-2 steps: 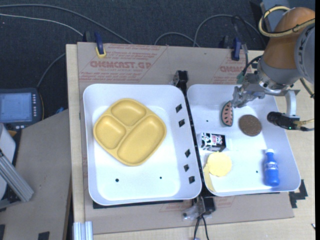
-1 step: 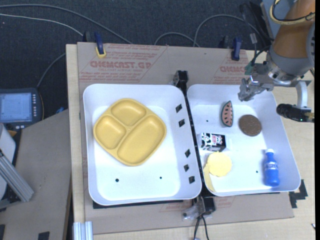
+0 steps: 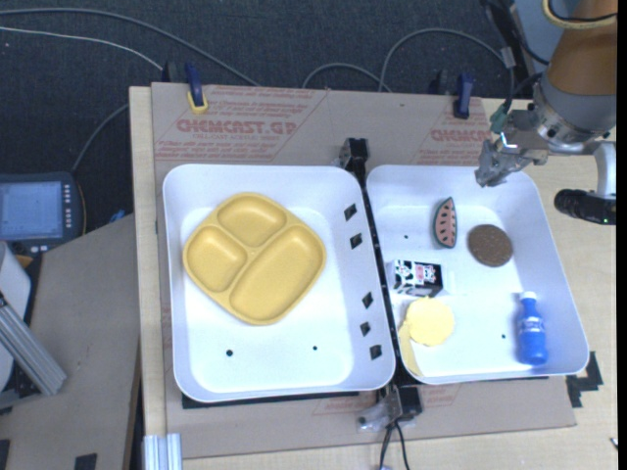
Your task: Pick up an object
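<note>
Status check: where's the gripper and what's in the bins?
Gripper over right bin's far edge. Watermelon slice, brown disc, blue bottle in right bin. Yellow tray in left bin.

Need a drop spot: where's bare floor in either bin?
Left white bin: a bare strip along the near edge, below the yellow divided plate. Right white bin: bare behind the watermelon slice; crowded from the brown disc to the blue bottle.
</note>
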`<action>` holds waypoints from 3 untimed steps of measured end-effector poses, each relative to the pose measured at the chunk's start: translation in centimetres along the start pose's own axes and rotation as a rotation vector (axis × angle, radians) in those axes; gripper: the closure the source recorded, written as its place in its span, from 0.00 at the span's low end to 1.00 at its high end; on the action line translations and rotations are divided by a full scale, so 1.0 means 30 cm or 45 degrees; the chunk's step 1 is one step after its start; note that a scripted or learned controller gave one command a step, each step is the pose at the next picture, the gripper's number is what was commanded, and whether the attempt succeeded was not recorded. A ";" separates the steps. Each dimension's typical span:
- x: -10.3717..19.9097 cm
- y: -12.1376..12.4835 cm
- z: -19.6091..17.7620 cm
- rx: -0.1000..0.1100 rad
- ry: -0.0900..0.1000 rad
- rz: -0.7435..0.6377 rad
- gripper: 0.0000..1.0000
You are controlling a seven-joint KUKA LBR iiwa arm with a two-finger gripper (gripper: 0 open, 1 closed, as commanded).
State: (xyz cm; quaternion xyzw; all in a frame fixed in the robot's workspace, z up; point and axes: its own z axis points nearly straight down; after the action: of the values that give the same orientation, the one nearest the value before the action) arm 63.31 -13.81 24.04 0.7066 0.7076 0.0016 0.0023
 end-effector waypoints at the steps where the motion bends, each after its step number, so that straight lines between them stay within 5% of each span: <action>1: 0.170 0.013 0.041 0.010 0.005 -0.005 1.00; 3: 0.588 0.042 0.016 0.004 0.005 -0.008 1.00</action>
State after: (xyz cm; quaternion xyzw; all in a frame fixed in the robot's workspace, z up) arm 64.54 3.84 23.56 0.7044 0.7098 0.0018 -0.0002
